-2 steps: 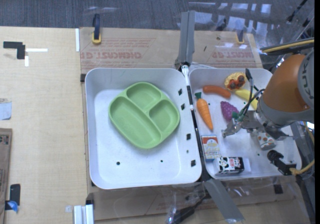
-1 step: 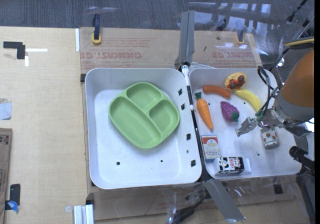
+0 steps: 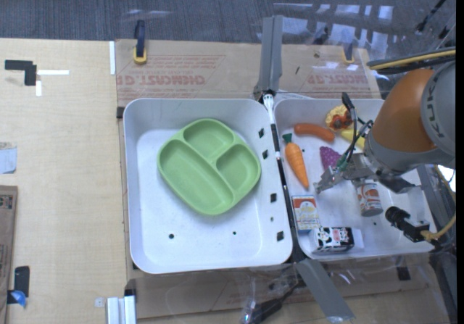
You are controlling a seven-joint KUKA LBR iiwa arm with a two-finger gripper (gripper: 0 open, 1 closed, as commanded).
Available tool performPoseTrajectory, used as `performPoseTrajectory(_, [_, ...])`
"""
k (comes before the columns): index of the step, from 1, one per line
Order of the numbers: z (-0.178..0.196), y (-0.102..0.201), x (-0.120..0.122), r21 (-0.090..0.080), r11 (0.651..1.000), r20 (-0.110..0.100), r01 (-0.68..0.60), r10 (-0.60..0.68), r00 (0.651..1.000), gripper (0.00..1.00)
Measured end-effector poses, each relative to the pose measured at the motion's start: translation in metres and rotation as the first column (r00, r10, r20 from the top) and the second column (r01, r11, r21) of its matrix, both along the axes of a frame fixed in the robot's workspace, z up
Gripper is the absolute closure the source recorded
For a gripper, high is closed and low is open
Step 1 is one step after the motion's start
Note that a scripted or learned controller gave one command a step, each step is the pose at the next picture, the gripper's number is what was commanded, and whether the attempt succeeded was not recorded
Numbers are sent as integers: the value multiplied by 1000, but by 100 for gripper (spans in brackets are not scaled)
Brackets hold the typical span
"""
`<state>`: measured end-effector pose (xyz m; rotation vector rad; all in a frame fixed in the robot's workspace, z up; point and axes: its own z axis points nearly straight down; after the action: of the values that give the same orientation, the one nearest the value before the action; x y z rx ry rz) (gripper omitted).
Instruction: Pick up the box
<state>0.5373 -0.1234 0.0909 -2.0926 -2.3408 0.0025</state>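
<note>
Claw hovers low in the right bin, how wide its jaws stand I cannot tell. The box lies just below-left of it, beside the carrot. Approach step, I'd say: shift over the box, then descend.

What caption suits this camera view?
Gripper hovers in right bin above the box; green plate in left bin.

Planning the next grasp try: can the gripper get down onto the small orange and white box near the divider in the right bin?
Probably yes. The box lies flat with nothing on top of it, and the gripper hovers just above-right. The carrot and cow-print carton lie close by, apart from it.
</note>
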Motion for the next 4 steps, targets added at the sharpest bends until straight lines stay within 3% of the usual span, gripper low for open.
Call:
performPoseTrajectory(1, [1, 0, 76, -2, 999, 2, 40, -40, 999, 0])
performPoseTrajectory(2, [10, 0, 76, -4, 999, 2, 39, -39, 999, 100])
performPoseTrajectory(3, [101, 51, 98, -2, 999, 2, 50, -50, 999, 100])
performPoseTrajectory(4, [109, 50, 99, -5, 999, 1, 48, -48, 999, 100])
